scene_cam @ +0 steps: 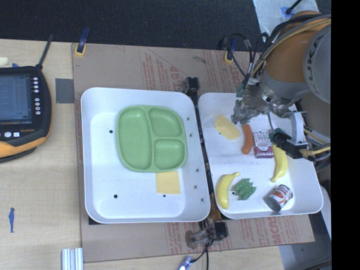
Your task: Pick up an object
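- Reaching in from the right, the grey arm (304, 55) with its orange band hangs over the far part of the right bin (315, 204).
- The gripper (243, 116) points down at the bin's far left area; whether it is spread or pressed together cannot be told, as its tip is dark and blurred.
- Just beside the gripper tip lie a pale yellow piece (227, 128), perhaps a slice of something, and an orange sausage-like object (246, 139); neither is visibly pinched.
- Further right in the same bin: a small red and white packet (262, 144) and a yellow banana (279, 164).
- Along the near side: a second banana (225, 188), a green leafy item (244, 189) and a tilted can (279, 197).
- The left bin (101, 201) holds a green divided plate (151, 138) and a yellow square (167, 182) touching the plate's near edge.
- On the tabletop (34, 207), well left of the bins, rests a control pendant (22, 111) with a screen.
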Robot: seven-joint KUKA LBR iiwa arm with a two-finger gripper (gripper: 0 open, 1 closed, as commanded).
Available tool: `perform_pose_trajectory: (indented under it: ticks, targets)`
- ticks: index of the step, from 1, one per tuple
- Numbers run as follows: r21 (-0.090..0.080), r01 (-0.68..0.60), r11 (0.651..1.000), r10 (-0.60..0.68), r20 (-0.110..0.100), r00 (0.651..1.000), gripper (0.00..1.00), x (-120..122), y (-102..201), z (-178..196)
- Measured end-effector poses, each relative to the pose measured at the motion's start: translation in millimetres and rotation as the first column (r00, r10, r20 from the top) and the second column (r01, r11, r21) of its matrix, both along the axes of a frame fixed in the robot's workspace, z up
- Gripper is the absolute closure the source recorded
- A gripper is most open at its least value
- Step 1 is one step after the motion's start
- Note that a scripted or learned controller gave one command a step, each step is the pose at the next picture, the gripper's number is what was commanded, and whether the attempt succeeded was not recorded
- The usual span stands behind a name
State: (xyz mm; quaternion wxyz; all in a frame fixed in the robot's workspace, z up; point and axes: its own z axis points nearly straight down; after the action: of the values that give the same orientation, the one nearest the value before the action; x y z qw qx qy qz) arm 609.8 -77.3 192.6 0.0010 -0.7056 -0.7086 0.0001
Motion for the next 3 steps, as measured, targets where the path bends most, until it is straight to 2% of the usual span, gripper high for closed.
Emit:
perform_pose_trajectory:
  ticks: [1, 2, 3]
  targets:
    - [0.000, 0.001, 1.000, -0.001, -0.002, 1.000, 0.00, -1, -1, -1]
    - [-0.001, 0.003, 1.000, -0.003, -0.002, 1.000, 0.00, 2, -57, -21]
    - [-0.004, -0.002, 1.000, 0.002, 0.004, 1.000, 0.00, 5, -84, -98]
